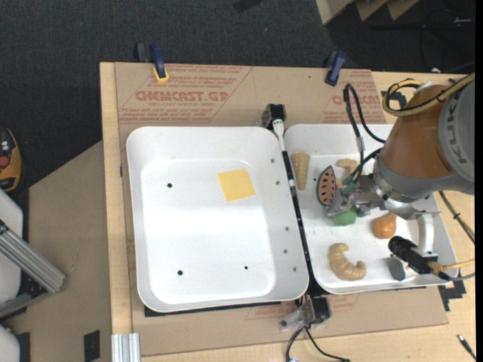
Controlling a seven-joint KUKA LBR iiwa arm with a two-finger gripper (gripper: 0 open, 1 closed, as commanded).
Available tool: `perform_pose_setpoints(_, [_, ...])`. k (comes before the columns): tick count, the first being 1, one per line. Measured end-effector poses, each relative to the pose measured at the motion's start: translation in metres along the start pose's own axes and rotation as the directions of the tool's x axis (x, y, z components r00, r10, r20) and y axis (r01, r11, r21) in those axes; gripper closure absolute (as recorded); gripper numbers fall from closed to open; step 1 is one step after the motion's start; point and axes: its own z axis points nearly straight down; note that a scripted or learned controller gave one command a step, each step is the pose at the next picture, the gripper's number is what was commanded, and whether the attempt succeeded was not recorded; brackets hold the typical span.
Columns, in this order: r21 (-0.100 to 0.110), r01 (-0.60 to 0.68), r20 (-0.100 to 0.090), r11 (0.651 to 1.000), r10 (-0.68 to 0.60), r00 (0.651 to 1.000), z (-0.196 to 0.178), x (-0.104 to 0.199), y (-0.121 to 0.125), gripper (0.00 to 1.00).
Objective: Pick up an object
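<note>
The gripper [353, 200] is down in the right bin [377, 277], right over a small green piece [345, 217] that pokes out just below it. Can't tell if it's clenched or released, the wrist hides that, so no idea whether it has the green piece. Too little of that piece shows to call its long axis.

Stuff crowding it: a watermelon slice [327, 185] just to the left, nearly touching, long axis running up-down, curved rind toward the left. Past that, a pale cone [301, 169] near the bin's left wall, tip pointing down. A tan piece [347, 164] peeks out above the gripper. An orange ball [384, 225] sits just right of the green piece, and a croissant [345, 263] lies lower down, well apart, curled with both ends pointing left-ish.

Left bin [151, 225] has a yellow square [237, 185] lying flat, upper middle. Both bins sit on the table [113, 202].
</note>
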Motion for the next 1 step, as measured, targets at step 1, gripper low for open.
perform_pose_setpoints(1, [-0.009,0.013,-0.004,1.000,-0.013,1.000,-0.0725,0.0963,0.0427,1.00])
